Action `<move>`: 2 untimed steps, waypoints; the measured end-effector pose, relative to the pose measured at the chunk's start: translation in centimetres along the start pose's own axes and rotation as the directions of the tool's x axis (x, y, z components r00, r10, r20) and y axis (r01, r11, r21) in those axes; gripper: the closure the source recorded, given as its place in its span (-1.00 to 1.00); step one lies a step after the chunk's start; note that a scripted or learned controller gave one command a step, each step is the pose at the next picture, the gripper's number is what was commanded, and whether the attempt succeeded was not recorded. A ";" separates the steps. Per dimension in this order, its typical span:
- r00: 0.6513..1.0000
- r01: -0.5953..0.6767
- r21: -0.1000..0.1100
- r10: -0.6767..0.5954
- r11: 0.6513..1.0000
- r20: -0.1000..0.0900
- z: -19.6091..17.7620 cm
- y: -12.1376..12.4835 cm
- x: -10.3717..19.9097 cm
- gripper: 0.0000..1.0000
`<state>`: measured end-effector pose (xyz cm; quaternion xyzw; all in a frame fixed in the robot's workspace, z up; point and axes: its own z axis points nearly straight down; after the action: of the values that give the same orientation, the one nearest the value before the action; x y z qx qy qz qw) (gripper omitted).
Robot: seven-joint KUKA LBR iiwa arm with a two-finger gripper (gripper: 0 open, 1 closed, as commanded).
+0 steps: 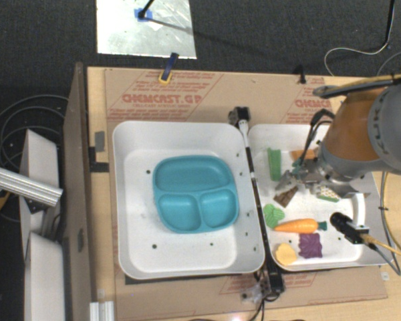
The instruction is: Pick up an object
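My gripper (295, 178) hangs low over the middle of the right bin (367, 259), with the arm reaching in from the right. Just below and to its left lies a brown piece (285, 196), close to the gripper; contact is unclear. A green block (274, 164) stands to the gripper's left. An orange piece (306, 154) peeks out behind it. Toward the front lie a carrot (297, 225), a green leafy piece (273, 215), a purple grape bunch (311, 245) and a yellow piece (285, 253). A white and green item (327, 194) sits under the wrist.
The left bin (134, 179) holds a blue divided plate (195, 192). A raised divider (252, 179) runs between the two bins. Cardboard (187, 92) lies under the bins, and cables trail off the bench at far left.
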<state>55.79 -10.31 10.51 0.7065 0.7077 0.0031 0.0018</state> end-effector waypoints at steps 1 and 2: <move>1.000 0.001 0.008 -0.001 1.000 0.001 2.2 -0.6 0.9 -1.00; 1.000 -0.001 0.004 0.001 1.000 0.001 1.0 -0.5 0.8 1.00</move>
<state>55.30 -9.48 9.50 0.7068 0.7075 0.0012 0.0007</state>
